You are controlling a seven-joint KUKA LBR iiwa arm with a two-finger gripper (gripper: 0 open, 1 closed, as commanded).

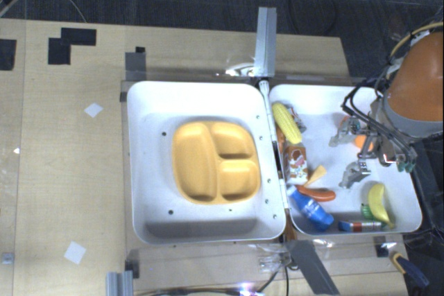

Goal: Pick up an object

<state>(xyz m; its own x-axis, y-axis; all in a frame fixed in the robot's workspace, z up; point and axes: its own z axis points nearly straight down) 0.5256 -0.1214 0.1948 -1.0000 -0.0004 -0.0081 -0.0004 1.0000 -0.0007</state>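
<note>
Light wooden bench (62, 170) with black tape marks at its far left; dark carpet beyond. Two white bins sit side by side on it.

Left bin (149, 149): one yellow divided tray (214, 161), three compartments, lying flat near the centre.

Right bin (409, 215): corn cob (286, 123) along the left wall towards the back. Below it a small carton (295, 164) with a printed label, then a blue bottle (311, 210) at the front left corner. An orange-red sausage-shaped piece (320, 195) lies just above the bottle. A marker (359, 225) rests along the front wall. A banana (377, 202) lies at the front right, just above the marker.

Gripper (350, 154) hangs over the middle right of this bin, fingers spread apart, nothing between them. An orange bit shows behind the fingers; cannot tell what it is. Banana sits near the lower finger, apart from it.
</note>
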